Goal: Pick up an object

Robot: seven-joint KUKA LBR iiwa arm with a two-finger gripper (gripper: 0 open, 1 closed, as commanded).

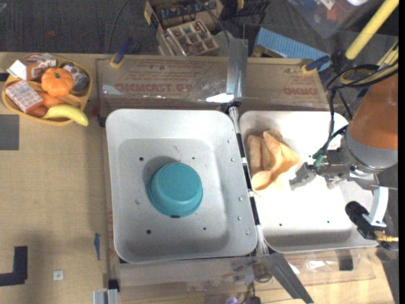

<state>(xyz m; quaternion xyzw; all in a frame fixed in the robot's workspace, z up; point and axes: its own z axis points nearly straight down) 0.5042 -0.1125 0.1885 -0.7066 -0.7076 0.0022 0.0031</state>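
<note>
Progress: nothing is lifted yet; both candidate objects lie in their bins, so the whole grasp is, as I judge it, yet to be made.

Gripper: the gripper (302, 177) hangs over the right bin (304, 230), near its middle, reaching in from 3 o'clock. Whether it is released or clenched I cannot tell; the tip is small and blurred against the white floor. Nothing visible is held in it.

Nearest object: a tan, folded, bread-like object (269, 159) lies in the right bin's 10 o'clock corner, against the wall shared with the other bin. From the gripper it sits at about 10 o'clock, near but apparently apart; a strip of bare floor seems to separate them.

Other object: a teal bowl (176, 189), upside down, rests at the centre of the left bin (126, 132), well apart from the gripper, at its 9 o'clock.

Left to do: judged from this, move over the tan object, descend, close and lift.

Bystanders: a basket of toy food (44, 94) sits on the bench at 10 o'clock, outside the bins.
</note>
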